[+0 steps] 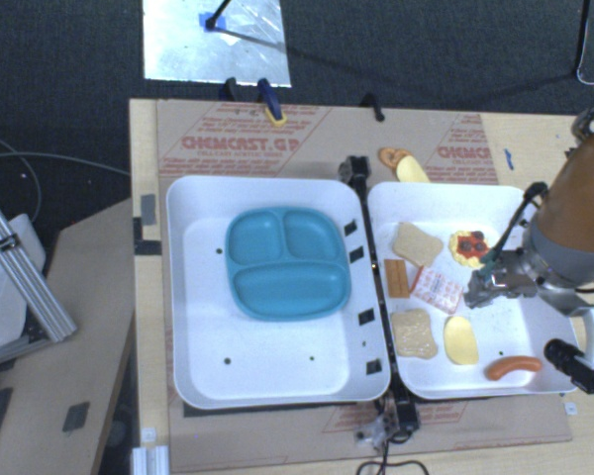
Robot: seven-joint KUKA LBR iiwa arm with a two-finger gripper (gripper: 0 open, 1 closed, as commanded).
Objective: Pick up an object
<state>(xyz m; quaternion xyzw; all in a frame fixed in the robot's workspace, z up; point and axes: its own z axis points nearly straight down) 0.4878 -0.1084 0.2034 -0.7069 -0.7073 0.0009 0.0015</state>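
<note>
Well, from my seat I see the tool (481, 290) low over the right bin (495, 198), its dark tip just beside the right edge of a white packet with red print (438, 288); whether it is open or closed I cannot tell; nothing shows as gripped. Around it in that bin lie the pickable things: a small red and yellow piece (468, 246) just above the tip, a tan bread slice (417, 242) up and to the left, a brown wafer bar (397, 278) touching the packet's left side, a speckled cracker (413, 332) below that, a pale yellow slice (461, 340) beside the cracker, and a sausage (513, 367) near the bin's front edge; the arm (579, 206) comes in from the right. Further out, the left bin (193, 295) holds a blue divided plate (286, 263); both bins sit on the worktop (243, 137).
</note>
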